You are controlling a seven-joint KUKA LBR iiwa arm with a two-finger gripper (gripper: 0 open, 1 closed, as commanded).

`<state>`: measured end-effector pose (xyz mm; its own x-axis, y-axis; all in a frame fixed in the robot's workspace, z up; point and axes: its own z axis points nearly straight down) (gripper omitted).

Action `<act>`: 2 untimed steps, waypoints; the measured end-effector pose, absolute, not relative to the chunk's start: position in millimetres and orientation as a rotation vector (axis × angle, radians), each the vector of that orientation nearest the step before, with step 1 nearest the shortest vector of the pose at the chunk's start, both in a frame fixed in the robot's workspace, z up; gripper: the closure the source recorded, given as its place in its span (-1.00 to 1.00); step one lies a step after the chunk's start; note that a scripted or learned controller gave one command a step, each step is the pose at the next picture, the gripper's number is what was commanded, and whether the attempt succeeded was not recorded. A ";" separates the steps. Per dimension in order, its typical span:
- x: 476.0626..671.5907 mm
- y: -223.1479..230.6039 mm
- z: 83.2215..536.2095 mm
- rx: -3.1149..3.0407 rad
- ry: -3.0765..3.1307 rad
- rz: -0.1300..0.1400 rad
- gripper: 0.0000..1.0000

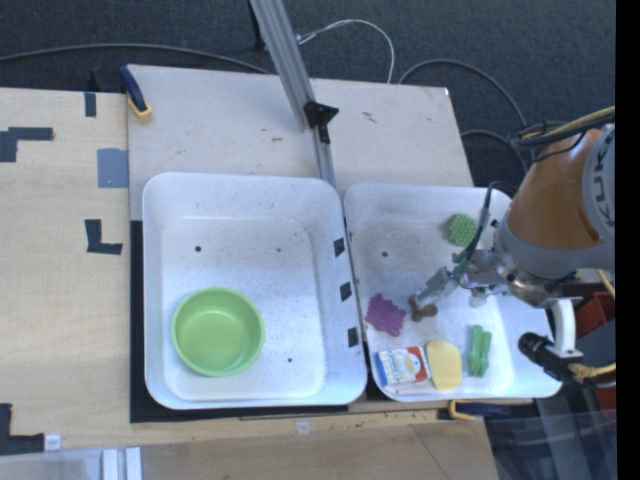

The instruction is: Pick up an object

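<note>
Sitting alone in the left bin (160, 268), a green bowl (217, 331)

- Two shallow bins, the left bin (160, 268) and the right bin (400, 213), look like smooth white plastic, speckled with dark flecks.
- A green bowl (218, 331) shows a glossy plastic sheen.
- The bench (50, 268) has a pale, matt wood-grain surface; a plain off-white board (220, 118) lies behind the bins.
- A slanted pole (285, 43) appears as brushed grey metal.
- The arm's orange band (560, 203) looks smooth and slightly shiny.
- The floor (450, 8) resembles dark, rough carpet.
</note>
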<state>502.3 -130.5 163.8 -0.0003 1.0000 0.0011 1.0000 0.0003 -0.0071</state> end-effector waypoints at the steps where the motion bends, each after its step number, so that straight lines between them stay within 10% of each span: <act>1: 509.1 -128.5 104.6 -2.215 -2.218 0.008 -1.00; 2: 510.1 -128.3 117.4 -2.215 -2.221 0.004 1.00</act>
